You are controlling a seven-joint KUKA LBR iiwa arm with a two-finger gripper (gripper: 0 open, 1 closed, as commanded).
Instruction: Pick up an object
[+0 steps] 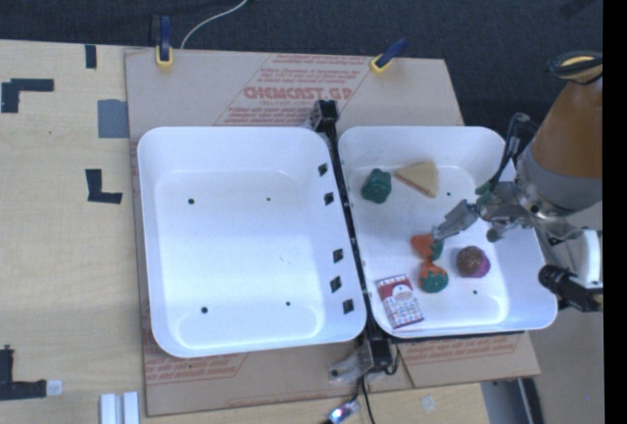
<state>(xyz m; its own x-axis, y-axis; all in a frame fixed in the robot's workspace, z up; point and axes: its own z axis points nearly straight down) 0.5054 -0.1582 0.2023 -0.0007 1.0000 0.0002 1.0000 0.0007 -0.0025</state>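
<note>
The right bin point(490, 143) holds several small items. A dark green lump point(376, 185) and a tan wedge point(419, 177) lie near its far side. An orange-red piece point(422, 244) sits in the middle, with a green and orange piece point(434, 278) just in front of it and a maroon ball point(472, 261) to the right. A red and white packet point(400, 301) lies at the front left corner. My gripper point(441, 232) reaches in from the right and hangs low, its tip right next to the orange-red piece. I see nothing held.
The left bin point(157, 216) adjoins the right one along a black divider strip point(338, 216). Both stand on a cardboard sheet point(284, 89) held by two clamps at the back. The arm's orange band point(573, 133) rises over the right bin's right rim.
</note>
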